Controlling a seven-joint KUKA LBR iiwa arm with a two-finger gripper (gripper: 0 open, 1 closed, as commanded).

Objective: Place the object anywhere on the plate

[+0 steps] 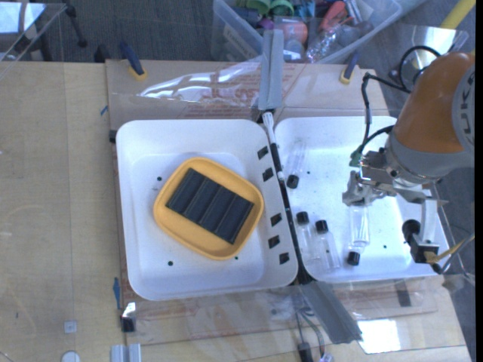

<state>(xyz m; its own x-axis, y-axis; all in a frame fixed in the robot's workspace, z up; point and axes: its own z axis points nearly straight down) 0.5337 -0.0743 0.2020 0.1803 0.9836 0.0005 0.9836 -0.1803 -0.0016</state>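
Gripper (362,191) — hangs over the right bin (377,130), near its middle, just above the upper end of a clear vial (359,232). Whether it is open or closed cannot be told from this slanted overhead view; nothing is seen held.

Objects in the right bin: several small clear vials with black caps. One lies lengthwise below the gripper, cap (352,259) toward the bin's front edge. Another vial (293,164) lies against the left wall by the divider; two more (313,236) sit near the front-left corner.

Left bin (139,202): a yellow plate (167,216) with a dark ribbed centre, lying about mid-bin.

Assessment — the vials look light, rigid, smooth and round, likely to roll or slip, and may be breakable. Best hold is judged across the barrel at mid-length, jaws square to its axis, with moderate force.
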